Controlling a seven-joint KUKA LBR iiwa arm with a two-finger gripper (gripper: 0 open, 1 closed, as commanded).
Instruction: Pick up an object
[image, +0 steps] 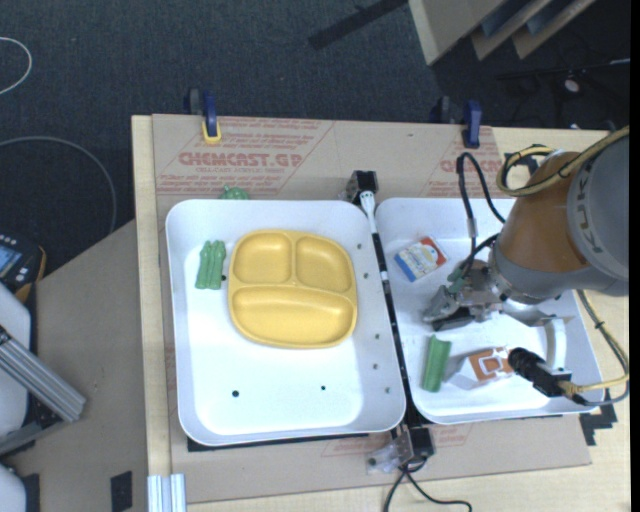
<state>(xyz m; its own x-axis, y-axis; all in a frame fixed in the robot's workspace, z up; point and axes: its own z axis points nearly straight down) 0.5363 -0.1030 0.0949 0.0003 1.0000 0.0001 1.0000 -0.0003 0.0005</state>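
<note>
We are looking down on a pale wooden bench topped with a brown printed cardboard sheet (300, 150), and two shallow white plastic bins are sitting side by side on it: the left bin (200, 330) and the right bin (500, 405), their inner rims touching along the middle.

The arm (590, 215) is seen entering from the right edge of the camera view, its large grey link uppermost. Below that link the orange band (535, 225) is visible, followed by the grey wrist (525, 280), which is angled down and to the left. The hand (445, 305) is carried low at the wrist's left end, pointed leftward. Its dark fingers are bunched in shadow; their opening cannot be resolved. Black cables are looped beside the wrist.
</note>
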